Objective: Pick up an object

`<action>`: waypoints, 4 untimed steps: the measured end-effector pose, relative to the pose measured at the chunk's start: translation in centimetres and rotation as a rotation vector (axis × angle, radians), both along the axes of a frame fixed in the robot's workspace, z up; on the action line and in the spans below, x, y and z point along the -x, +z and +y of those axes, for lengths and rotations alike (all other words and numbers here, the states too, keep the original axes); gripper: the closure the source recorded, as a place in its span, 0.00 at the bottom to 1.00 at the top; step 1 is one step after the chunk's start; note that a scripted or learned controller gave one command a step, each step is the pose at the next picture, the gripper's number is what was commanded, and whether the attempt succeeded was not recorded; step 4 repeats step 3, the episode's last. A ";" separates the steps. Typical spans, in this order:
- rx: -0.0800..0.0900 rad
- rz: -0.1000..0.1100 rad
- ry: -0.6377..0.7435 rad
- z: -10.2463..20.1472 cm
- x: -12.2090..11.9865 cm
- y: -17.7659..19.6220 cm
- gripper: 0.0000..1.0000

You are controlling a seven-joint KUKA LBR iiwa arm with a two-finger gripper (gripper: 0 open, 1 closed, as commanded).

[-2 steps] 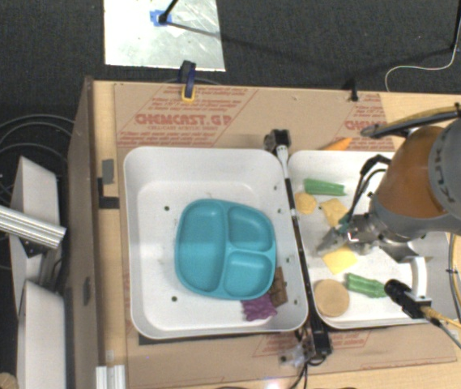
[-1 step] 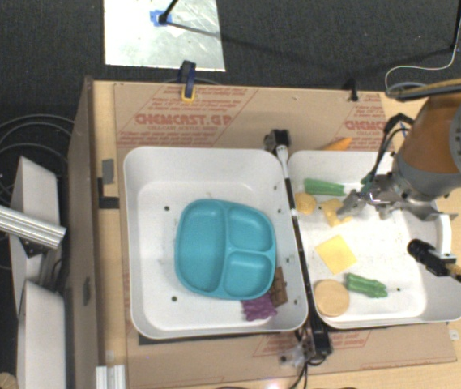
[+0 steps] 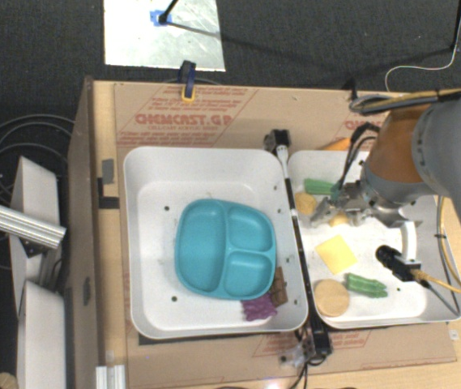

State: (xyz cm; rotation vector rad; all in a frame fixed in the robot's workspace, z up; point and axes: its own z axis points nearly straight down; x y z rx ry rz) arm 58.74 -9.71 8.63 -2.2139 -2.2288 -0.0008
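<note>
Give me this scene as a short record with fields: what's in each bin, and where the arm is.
left bin: teal divided plate, purple item and brown item at its near right corner
right bin: yellow block, round tan piece, two green items
arm: over the right bin, from the right
end effector: low in the right bin's far left part, beside the yellow block
</note>
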 end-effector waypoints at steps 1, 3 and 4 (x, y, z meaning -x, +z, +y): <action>0.001 -0.006 -0.001 0.0 -4.4 -0.1 0.00; 0.002 -0.009 0.000 -0.6 -4.3 1.2 1.00; 0.002 -0.009 0.000 -0.6 -4.3 1.2 1.00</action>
